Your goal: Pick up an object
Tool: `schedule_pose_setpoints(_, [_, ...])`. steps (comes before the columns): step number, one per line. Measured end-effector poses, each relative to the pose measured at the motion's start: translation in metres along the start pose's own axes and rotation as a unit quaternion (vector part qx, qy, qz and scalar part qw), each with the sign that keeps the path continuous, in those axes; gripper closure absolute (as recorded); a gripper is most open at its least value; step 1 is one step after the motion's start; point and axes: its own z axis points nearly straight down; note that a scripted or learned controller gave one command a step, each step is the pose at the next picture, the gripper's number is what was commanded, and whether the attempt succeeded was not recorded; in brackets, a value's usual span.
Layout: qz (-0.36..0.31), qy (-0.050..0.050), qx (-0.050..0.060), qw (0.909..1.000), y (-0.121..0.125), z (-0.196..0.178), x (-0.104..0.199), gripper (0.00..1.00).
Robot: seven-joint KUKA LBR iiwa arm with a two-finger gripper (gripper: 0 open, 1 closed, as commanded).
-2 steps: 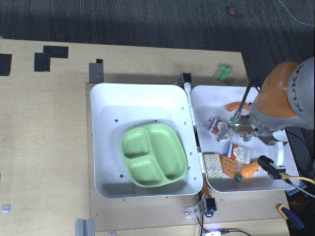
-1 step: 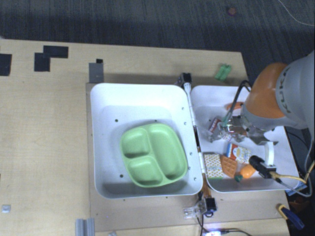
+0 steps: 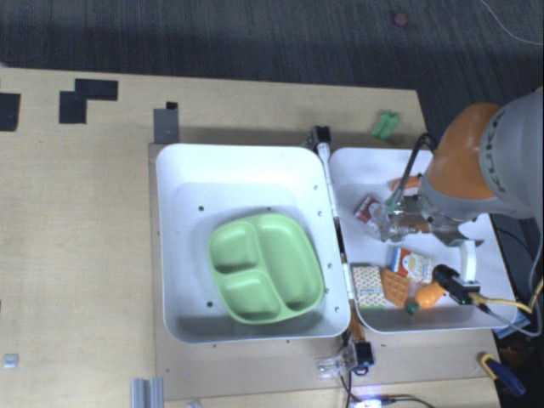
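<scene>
Likely target, a small red-and-white packet, lies untouched on the right bin's floor toward its left wall, nothing lifted yet. Gripper sits low just beside it; grip state can't be told. Carrot, snack boxes at near edge. Left bin holds a green divided plate. Grasp and lift remain.

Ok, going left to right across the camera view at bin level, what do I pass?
Left bin → green divided plate → rail between the bins → patterned packet → gripper → carrot → orange band on the arm.
</scene>
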Motion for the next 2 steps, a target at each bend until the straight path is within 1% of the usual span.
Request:
schedule_pose_setpoints(1, [0.000, 0.000, 0.000, 1.0000, 0.000, 0.000, 0.000, 0.00])
schedule_pose_setpoints(2, [0.003, -0.001, 0.002, 1.0000, -0.035, 0.011, 0.016, 0.00])
